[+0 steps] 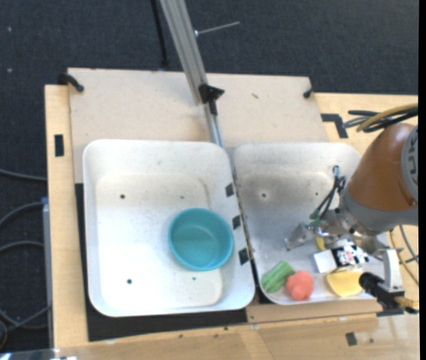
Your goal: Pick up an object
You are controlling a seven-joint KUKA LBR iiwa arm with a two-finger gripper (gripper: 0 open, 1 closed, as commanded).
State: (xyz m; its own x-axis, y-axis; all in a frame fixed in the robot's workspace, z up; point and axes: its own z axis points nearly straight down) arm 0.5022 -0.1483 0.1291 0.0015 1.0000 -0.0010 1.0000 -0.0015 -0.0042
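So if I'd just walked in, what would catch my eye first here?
Probably the teal bowl, sitting alone in the left bin near its right wall. Next, the arm's big orange band over the right bin, with its hand low inside that bin. Then the bright cluster along the right bin's near edge: a green object, a red ball and a yellow object.

No legible text or markings.
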